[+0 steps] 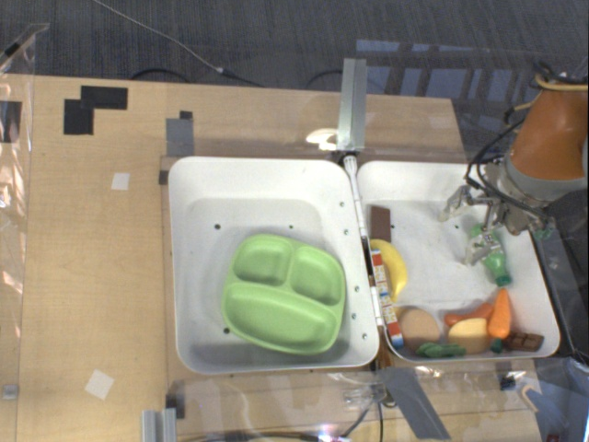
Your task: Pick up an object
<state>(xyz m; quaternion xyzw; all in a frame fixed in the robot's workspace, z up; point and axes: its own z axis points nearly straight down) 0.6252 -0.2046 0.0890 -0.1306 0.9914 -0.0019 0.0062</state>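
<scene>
Gripper [485, 238] hangs in the right bin [423, 187], arm [552, 141] entering from the right; its metal fingers are splayed fairly wide, and a small green object [498, 266] lies just below and beside the tips, touching or nearly so, though whether it sits between them cannot be told. Judgement: the pick is at approach stage, nothing yet secured. To do it well, the tips should be centred over the green object and lowered fully before closing, since it is small, smooth and likely to squirt sideways. Further below the jaws lie a tapered orange carrot [499, 313], a pale yellow piece [468, 330], a rounded tan potato [418, 324] and a dark green pod [441, 348]; to their left, a curved glossy banana [394, 266]. All look like hard plastic play food. Left bin [198, 274] holds a moulded green tray [283, 293], well apart from the jaws.
</scene>
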